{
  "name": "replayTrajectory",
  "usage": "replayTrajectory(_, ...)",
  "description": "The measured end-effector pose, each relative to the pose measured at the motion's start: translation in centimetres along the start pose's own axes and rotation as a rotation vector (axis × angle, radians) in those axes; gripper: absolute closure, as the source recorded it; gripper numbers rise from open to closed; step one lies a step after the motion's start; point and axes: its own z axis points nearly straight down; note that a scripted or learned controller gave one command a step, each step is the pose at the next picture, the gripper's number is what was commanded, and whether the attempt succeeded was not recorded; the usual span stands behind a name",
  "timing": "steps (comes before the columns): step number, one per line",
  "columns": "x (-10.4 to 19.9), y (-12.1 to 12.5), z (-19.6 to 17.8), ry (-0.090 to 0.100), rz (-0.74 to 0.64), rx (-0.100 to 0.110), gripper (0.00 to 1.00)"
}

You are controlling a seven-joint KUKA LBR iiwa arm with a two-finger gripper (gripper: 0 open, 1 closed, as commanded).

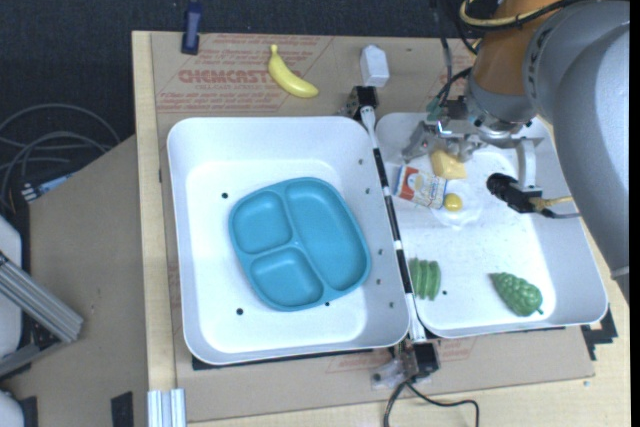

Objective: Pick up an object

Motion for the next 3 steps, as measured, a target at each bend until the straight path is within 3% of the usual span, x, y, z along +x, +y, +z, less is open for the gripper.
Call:
replayTrajectory(1,-0.1,0.2,-1.3,-0.004,-0.002,-0.007,1.0)
replayTrajectory(2,-0.1,0.1,-1.1,-0.004,-0.002,-0.003,0.0)
replayTrajectory(3,-0.6,-1.1,0.1,0.001,0.001,0.007,0.0)
